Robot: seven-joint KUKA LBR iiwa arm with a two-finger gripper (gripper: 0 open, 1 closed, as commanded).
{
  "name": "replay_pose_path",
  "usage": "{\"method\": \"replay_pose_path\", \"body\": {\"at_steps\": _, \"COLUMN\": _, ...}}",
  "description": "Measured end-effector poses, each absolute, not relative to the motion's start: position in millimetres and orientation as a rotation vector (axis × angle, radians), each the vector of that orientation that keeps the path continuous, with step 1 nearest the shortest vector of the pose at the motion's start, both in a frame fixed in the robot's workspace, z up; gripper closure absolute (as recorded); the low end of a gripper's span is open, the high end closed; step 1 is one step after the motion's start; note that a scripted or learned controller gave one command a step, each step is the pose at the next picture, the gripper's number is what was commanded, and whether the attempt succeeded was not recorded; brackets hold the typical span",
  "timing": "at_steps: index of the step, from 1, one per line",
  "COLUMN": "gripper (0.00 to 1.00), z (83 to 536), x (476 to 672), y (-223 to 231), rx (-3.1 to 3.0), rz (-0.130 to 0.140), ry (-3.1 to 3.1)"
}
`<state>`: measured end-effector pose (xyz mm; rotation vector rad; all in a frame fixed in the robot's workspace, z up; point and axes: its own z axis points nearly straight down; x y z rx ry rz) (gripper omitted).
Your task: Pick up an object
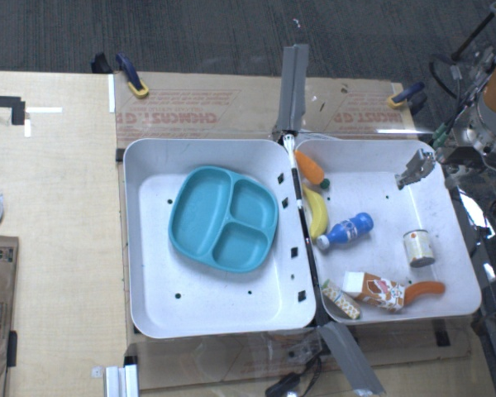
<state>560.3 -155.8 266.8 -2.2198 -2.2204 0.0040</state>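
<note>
Mostly cut off at right, arm's tool (415, 170) small; grip state unreadable.

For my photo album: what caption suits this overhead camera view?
Robot tool hovers over a bin of toy groceries, beside a blue plate.

Robotics laboratory: plywood bench (50, 164) with clamps (131, 74), two white bins (136, 222) fixed side by side, loose cabling (459, 64), dark carpet floor (190, 15).

My arm enters from the right edge, wrist angled down-left. My gripper (414, 169) hangs low at the upper right, nothing visible between its fingers.
</note>
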Motion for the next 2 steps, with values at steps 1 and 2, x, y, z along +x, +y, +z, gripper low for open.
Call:
{"method": "replay_pose_path", "body": {"at_steps": 1, "gripper": 0.0, "z": 155, "x": 583.5, "y": -157, "rx": -2.041, "rz": 0.002, "ry": -2.386}}
{"method": "replay_pose_path", "body": {"at_steps": 2, "gripper": 0.0, "z": 91, "x": 583.5, "y": -133, "rx": -1.94, "rz": 0.001, "ry": -2.469}}
